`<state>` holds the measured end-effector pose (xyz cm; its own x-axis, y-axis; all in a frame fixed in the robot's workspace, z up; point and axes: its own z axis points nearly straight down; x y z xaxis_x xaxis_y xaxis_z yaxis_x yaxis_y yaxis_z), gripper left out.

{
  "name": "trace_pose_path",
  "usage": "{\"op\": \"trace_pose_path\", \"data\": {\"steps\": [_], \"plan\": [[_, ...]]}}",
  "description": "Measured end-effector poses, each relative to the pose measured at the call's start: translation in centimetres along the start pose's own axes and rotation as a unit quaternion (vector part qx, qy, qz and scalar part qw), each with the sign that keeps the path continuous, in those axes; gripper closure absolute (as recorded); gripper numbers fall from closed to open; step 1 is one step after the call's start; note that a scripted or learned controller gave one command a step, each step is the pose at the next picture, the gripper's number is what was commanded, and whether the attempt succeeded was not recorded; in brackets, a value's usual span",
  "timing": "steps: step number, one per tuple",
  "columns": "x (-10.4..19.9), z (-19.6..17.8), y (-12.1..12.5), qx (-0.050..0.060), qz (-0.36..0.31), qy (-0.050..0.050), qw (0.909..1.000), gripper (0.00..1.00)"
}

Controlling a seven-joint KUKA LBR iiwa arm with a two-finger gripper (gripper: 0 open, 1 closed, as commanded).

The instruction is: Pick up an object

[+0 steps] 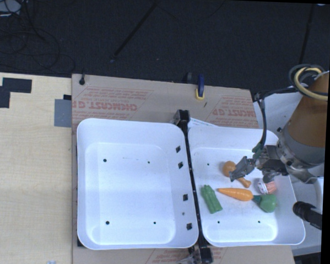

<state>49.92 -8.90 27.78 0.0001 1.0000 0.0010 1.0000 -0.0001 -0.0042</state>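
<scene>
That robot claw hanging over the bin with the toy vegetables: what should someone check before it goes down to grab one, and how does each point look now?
1. Objects within reach: ok. The carrot, green stick, green lump and orange piece all lie in the right bin.
2. Gripper above that bin: ok.
3. Nothing already held: ok, no object shows between its fingers.
4. Fingers open enough: cannot tell.
5. Target free of neighbours: not ok, the carrot's end touches the green lump.
6. Small red-and-white item out of the way: cannot tell, the gripper partly hides it.
</scene>
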Motion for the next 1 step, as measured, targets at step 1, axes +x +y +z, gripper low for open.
{"op": "trace_pose_path", "data": {"steps": [1], "plan": [[0.43, 12.15, 3.00, 0.001, 0.000, 0.000, 1.0000, 0.00]]}}
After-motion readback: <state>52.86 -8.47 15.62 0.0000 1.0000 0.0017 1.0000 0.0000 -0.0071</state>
